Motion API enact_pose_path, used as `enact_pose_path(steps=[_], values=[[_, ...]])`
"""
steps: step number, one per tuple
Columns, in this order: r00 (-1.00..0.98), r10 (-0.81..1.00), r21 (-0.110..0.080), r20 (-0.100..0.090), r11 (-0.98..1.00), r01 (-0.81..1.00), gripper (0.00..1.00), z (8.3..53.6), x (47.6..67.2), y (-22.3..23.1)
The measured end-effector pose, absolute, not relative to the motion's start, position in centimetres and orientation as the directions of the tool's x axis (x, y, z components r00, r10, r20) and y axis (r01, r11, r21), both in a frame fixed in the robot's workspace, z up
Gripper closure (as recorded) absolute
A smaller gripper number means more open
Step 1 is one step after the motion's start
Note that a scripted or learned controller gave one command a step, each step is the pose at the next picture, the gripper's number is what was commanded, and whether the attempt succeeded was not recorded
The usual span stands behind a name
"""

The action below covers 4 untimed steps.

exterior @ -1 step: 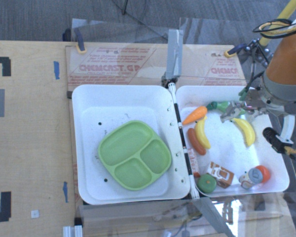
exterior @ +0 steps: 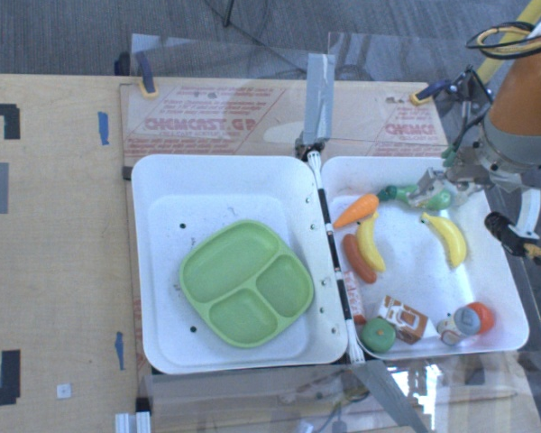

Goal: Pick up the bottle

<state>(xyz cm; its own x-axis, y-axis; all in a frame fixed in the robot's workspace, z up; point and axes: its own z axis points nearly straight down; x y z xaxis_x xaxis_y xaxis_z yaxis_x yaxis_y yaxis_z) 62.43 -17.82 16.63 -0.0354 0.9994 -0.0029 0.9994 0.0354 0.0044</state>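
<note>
bottle [exterior: 413, 195] under my gripper [exterior: 430, 188] in the right bin [exterior: 514, 332].
left bin [exterior: 153, 242] holds a green plate [exterior: 246, 283]; rightward a carrot [exterior: 356, 209], the green bottle at the far wall, my gripper on it, grip unreadable.

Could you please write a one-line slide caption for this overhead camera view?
Gripper at the green bottle in the right bin, among toy foods; green divided plate in the left bin.

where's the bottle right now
The green bottle lies at the far edge of the right bin, right of the carrot, under the gripper.
</note>
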Motion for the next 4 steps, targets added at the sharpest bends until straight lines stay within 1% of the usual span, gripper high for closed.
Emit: enact_pose_path(steps=[1, 2, 3, 4], values=[[-0.072, 0.997, 0.001, -0.002, 0.072, 0.997, 0.00, 11.3, 65.3, -18.5], [0.028, 1.000, 0.006, -0.001, -0.028, 1.000, 0.00, 8.8, 62.9, -16.0], [0.029, 1.000, 0.013, -0.004, -0.029, 1.000, 1.00, 10.1, 63.1, -16.2], [0.073, 0.997, 0.004, -0.002, -0.073, 0.997, 1.00, 17.1, 63.2, -18.7]])
